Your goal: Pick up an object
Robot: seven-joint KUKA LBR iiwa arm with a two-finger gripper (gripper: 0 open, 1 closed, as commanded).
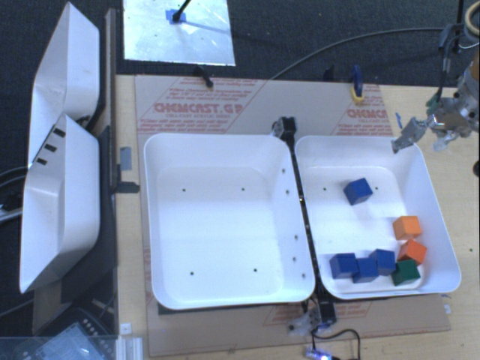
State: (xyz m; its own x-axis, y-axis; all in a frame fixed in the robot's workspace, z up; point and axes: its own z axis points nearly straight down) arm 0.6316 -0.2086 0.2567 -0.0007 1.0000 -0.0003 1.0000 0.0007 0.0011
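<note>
A gripper [409, 135] hangs over the far right corner of the right bin [435, 193], nothing between its fingers; whether they stand apart or together cannot be told from this slant. The blocks it must choose from all lie in that bin: a lone blue block [358, 190] near the middle, well apart from the rest, and a crowded cluster along the near wall, where three blue blocks [364, 265] sit touching, a green block [406, 273] is tucked into the corner, and two orange blocks [409, 237] stack up the right side. The left bin [225, 283] sits beside it on the bench [127, 276]. The lone blue block looks the soundest pick: free space on every side for the fingers to straddle it. It sits turned on the floor, so the wrist would likely need turning to meet flat faces, centring above before descending. The cluster risks jamming a finger on a neighbour.
</note>
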